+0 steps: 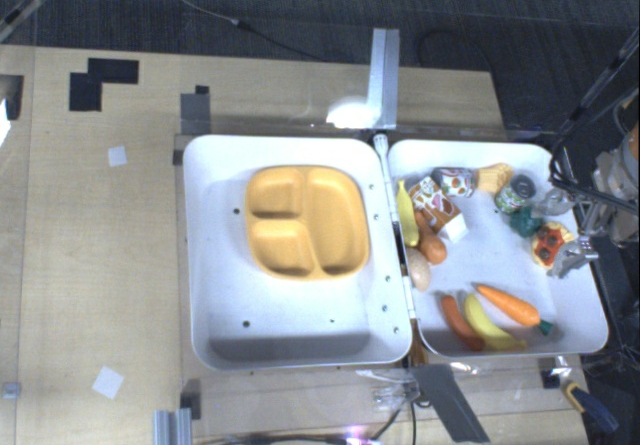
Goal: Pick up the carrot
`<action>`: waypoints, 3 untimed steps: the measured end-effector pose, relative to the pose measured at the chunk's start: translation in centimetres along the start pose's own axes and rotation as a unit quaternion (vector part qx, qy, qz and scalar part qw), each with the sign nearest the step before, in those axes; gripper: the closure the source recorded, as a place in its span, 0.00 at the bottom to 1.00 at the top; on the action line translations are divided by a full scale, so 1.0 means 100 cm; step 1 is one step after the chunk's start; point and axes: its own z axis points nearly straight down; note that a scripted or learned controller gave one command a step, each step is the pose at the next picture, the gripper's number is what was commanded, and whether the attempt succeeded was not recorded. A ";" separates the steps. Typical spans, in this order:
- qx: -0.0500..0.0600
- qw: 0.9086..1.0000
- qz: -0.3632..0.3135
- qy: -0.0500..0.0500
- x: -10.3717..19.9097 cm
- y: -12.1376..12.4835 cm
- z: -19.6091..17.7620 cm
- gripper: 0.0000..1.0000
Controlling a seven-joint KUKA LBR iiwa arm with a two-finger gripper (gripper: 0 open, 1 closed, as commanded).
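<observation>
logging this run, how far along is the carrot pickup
Nothing looks done: the carrot lies in the right bin beside a banana. The tool sits at that bin's right edge, apart from the carrot. Reaching, grasping and lifting remain.

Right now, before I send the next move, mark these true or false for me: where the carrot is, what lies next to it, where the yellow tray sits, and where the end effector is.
1. The carrot lies in the right bin. True.
2. The yellow tray sits in the right bin. False: it sits in the left bin.
3. A banana lies right beside the carrot. True.
4. The end effector is over the left bin. False: it is at the right bin's right edge.
5. The carrot is on the yellow tray. False: it lies on the bin floor near the front.
</observation>
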 end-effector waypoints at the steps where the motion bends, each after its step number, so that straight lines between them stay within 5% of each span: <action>1: 0.001 1.000 -0.003 -0.005 0.026 0.031 0.126 0.00; 2: 0.001 0.999 -0.050 -0.005 0.030 0.078 0.125 0.00; 3: 0.002 0.999 -0.053 -0.010 0.026 0.079 0.113 1.00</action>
